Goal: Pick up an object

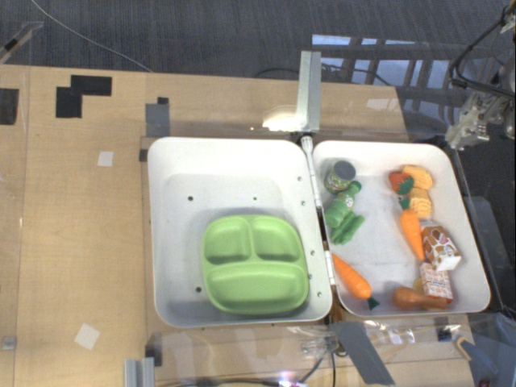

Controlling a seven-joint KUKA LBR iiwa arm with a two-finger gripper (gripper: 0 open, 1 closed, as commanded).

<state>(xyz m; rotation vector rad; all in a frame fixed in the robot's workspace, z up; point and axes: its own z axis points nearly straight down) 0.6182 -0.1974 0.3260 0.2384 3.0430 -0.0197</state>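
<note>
Grey gripper [469, 127] at the right bin's [379, 153] far corner, touching nothing visible, opening impossible to tell.

Green sectioned plate [255, 264] in left bin [173, 216]; toy carrots [351, 277] and cartons [439, 247] in right bin [379, 224].

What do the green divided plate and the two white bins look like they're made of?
The green divided plate looks like moulded plastic with a satin finish: uniform colour, rounded compartment walls, soft highlights. The left bin and right bin look like thin formed plastic, matte white, with rounded corners and rolled rims; painted metal can't be ruled out.
</note>
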